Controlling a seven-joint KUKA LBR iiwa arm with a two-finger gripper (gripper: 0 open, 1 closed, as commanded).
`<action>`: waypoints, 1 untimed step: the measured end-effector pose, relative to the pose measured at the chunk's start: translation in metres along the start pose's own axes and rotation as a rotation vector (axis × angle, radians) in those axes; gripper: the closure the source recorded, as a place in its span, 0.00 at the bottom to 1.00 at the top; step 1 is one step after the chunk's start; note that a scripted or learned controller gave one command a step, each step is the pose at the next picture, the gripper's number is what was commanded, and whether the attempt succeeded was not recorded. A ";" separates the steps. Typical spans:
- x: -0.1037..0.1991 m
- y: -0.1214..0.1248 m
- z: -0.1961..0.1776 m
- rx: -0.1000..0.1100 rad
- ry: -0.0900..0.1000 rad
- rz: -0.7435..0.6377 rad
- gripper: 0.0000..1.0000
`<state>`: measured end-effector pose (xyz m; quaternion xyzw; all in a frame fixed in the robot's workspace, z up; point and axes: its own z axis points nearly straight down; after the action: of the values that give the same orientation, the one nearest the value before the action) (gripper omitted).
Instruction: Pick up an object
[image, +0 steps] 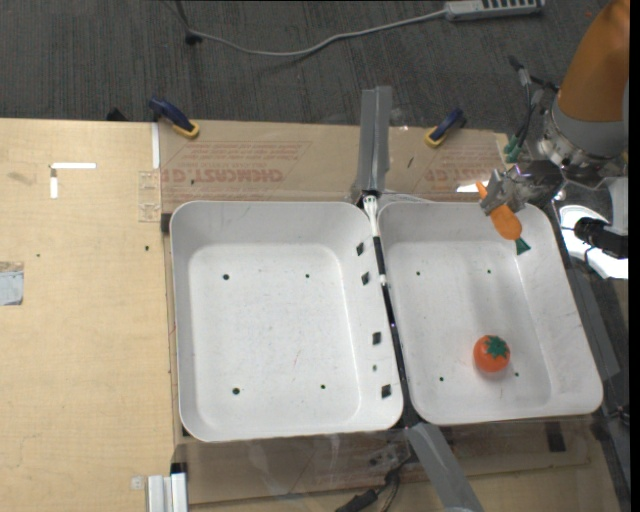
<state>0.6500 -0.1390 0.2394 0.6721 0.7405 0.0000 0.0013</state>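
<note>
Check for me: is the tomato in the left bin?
No, the tomato lies in the right bin, near its front edge, while the gripper holds a carrot above the far rim.

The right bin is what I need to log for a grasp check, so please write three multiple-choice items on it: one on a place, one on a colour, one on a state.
1. Where does the tomato toy lie?
A. in the right bin
B. in the left bin
C. on the bench

2. What colour is the toy at the gripper?
A. blue
B. orange with a green tip
C. white

3. What is the carrot toy doing?
A. lying flat mid-bin
B. hanging from the gripper over the bin's far right corner
C. resting against the tomato

Key: 1 A, it sits on the right bin's floor. 2 B, orange body, green end. 3 B, its upper end sits between the fingers.
</note>
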 end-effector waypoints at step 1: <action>0.000 0.000 0.001 0.001 0.000 0.000 0.00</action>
<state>0.6498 -0.1387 0.2387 0.6719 0.7406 -0.0004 0.0008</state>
